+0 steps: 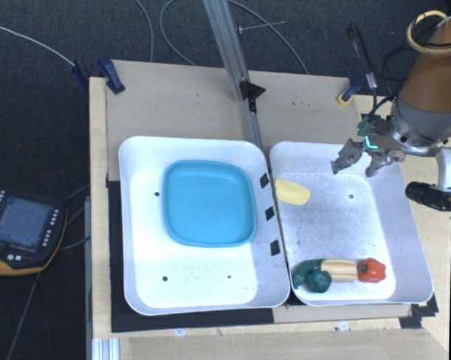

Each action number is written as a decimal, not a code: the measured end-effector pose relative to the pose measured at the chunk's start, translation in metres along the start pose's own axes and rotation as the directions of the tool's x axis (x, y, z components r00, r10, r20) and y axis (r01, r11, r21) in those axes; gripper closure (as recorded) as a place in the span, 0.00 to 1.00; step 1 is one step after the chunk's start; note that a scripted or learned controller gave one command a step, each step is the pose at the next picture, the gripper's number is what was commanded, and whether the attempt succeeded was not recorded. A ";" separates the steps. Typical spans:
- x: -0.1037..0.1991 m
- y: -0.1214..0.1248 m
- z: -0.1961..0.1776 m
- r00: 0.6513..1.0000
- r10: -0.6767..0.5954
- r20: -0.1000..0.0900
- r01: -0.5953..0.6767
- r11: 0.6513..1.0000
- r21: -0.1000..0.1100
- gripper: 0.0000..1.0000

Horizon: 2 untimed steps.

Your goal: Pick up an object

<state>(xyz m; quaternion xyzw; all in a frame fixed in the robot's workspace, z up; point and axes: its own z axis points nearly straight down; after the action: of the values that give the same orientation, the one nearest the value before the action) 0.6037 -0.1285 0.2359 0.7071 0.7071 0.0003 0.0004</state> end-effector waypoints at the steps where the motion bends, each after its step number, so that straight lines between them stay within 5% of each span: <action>1: 0.000 0.000 0.000 1.000 0.000 0.000 0.000 1.000 0.000 0.00; 2: -0.002 -0.002 0.042 1.000 0.000 0.000 0.000 1.000 0.003 0.00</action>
<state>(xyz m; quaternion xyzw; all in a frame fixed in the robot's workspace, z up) 0.6017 -0.1306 0.1938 0.7070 0.7072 -0.0008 -0.0009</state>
